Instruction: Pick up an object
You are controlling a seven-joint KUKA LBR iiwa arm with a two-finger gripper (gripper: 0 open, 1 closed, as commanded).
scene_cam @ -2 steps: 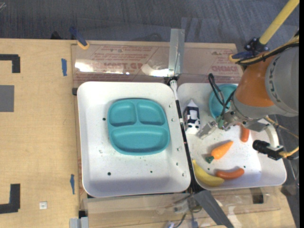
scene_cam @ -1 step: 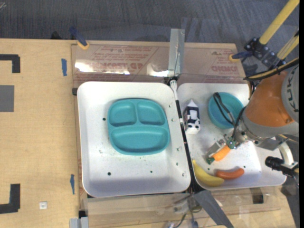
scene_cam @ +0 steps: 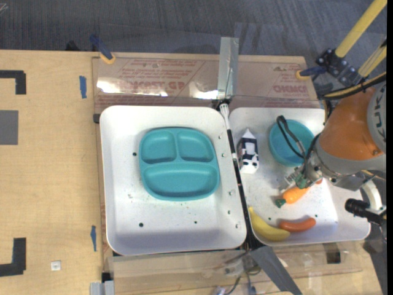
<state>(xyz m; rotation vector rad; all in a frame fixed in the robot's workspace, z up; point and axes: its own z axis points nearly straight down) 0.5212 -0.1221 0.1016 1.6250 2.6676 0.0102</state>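
Tool [scene_cam: 302, 178] at the end of the grey arm [scene_cam: 356, 134], low over the right bin [scene_cam: 325, 217], just above the leafy end of a toy carrot [scene_cam: 293, 195]. Whether it is apart, together or clamped cannot be told from this slant; the wrist hides the tip, so no hold on the carrot can be claimed.

Taking the carrot as landmark: it lies tilted on the bin floor, orange body toward the near edge, green top up against the tool. Just nearer the camera lie a red sausage-shaped piece [scene_cam: 297, 224] and a yellow banana [scene_cam: 265, 228], touching one another end to end. Beyond the carrot, toward the far wall, sits a blue bowl [scene_cam: 288, 141] with a black cable [scene_cam: 293, 139] looping across it. To the carrot's left stands a small black-and-white cow figure [scene_cam: 248, 152], close to the divider between bins. Well to the left, in the left bin [scene_cam: 116, 183], rests a teal divided plate [scene_cam: 178, 163]. Both bins sit on the surface [scene_cam: 49, 165].

Step in hand, by judgement: the descent or closing stage of a pick, with the carrot as the likely target. The next move calls for a firm closure on the carrot, then a straight lift clear of the sausage piece and banana.
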